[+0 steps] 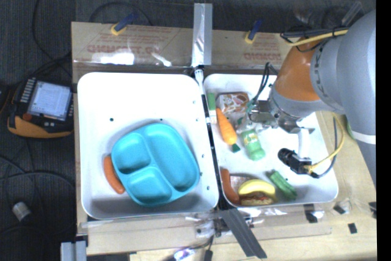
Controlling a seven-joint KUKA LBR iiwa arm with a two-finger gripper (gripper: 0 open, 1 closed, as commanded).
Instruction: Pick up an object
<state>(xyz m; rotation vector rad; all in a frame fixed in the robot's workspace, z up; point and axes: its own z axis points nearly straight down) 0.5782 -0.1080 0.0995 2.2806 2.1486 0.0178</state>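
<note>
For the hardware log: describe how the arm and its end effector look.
The arm is bulky, rounded and grey, with an orange band above the wrist. The end effector is dark metal, small beside the arm. A yellow cable loops to a black plug.

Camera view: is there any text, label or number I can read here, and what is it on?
None can be read.
Cardboard sheet behind the bins: red print, too blurred to read.
Handheld device left of the bench: lit screen, content too small to read.
Printed packet in the right bin: markings too blurred to read.
</note>
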